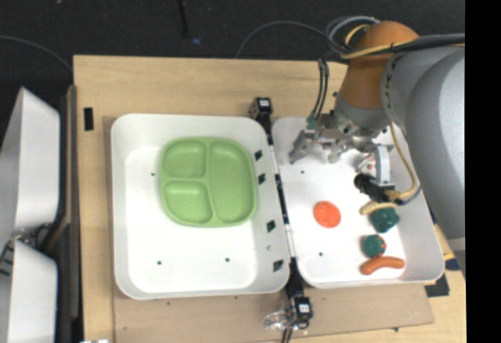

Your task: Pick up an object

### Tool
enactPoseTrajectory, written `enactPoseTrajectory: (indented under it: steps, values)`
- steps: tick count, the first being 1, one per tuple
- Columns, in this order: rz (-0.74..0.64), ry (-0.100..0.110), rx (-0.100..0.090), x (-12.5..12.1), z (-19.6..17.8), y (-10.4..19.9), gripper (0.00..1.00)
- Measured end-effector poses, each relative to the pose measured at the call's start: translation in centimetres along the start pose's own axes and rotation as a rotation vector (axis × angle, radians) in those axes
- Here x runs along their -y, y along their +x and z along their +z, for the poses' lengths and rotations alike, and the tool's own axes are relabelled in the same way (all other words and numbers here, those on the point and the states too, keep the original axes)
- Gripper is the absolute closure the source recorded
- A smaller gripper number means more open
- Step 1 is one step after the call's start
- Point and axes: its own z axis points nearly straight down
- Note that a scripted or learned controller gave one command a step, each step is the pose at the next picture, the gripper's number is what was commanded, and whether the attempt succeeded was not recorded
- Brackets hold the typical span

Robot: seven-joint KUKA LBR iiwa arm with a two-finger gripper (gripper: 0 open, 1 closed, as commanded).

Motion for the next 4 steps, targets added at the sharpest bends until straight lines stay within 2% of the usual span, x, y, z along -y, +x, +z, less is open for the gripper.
enactPoseTrajectory:
  steps: [1, 2, 4]
  values:
    - [0.001, -0.003, 0.001, 0.0, 1.4, -0.1, 0.00]
    - [0.002, -0.008, 0.001, -0.2, 0.1, -0.2, 1.00]
    - [-0.001, -0.011, 0.000, -1.0, -12.8, -0.5, 1.00]
